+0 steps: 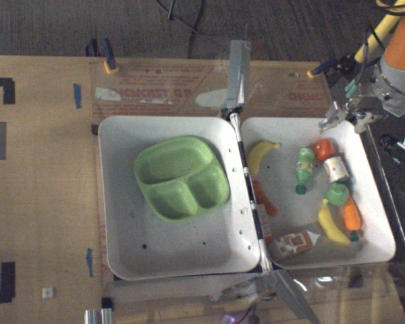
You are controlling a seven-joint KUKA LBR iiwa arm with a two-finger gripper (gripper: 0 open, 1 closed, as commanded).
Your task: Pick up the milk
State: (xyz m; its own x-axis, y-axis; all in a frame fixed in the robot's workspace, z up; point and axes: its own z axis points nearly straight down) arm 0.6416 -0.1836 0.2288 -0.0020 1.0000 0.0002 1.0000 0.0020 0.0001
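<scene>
The milk (295, 242) is a small orange and white carton. It lies on its side near the front left corner of the right bin (381, 243). My gripper (346, 118) hangs over that bin's far right corner, well away from the carton. It is open with nothing between its fingers. The grey arm with its orange band (399, 42) reaches in from the upper right.
The right bin also holds two bananas (260, 155) (331, 226), a green bottle (304, 169), a red chili (264, 200), a carrot (352, 217), a white can (335, 168) and a small green piece (337, 194). A green divided plate (181, 177) sits in the left bin (121, 241).
</scene>
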